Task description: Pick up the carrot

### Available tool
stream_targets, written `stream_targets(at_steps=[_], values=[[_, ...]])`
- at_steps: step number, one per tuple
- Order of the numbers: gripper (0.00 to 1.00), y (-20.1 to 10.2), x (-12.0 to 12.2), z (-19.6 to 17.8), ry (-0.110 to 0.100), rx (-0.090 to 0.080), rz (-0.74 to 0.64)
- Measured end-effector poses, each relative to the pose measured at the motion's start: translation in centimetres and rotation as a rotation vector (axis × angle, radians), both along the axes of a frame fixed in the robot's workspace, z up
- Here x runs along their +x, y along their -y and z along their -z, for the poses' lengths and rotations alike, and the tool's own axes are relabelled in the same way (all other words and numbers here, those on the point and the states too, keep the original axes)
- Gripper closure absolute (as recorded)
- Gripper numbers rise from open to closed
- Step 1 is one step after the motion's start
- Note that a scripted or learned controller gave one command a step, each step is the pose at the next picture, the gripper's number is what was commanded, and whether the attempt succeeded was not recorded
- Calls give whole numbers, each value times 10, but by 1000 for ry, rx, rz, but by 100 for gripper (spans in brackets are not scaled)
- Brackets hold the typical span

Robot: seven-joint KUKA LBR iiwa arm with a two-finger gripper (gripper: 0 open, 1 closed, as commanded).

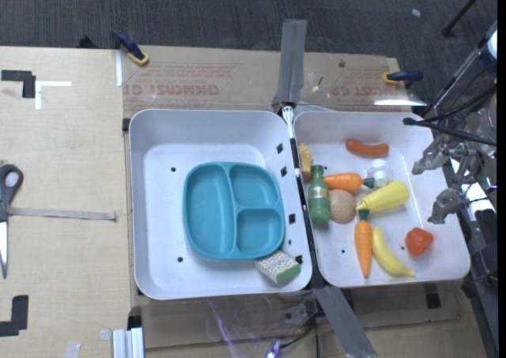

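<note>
The wooden bench (63, 269) bears two white bins (150, 214) side by side and what look like scissors (6, 206).

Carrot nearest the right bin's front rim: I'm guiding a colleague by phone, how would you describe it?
Go to the right bin, the one holding toy food, and find the yellow banana near its front rim. The carrot lies just left of it, pointed tip toward that rim. Unlike the other carrot, lying crosswise beside the green bottle, it runs front to back.
</note>
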State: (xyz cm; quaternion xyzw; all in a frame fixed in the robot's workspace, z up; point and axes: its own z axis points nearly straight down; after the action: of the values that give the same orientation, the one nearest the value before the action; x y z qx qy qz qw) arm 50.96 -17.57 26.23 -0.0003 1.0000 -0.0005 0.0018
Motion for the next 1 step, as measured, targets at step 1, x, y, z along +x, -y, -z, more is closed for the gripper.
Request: stream_targets(at_steps=[1], values=[[0,-52,-22,76,0,0,-3]])
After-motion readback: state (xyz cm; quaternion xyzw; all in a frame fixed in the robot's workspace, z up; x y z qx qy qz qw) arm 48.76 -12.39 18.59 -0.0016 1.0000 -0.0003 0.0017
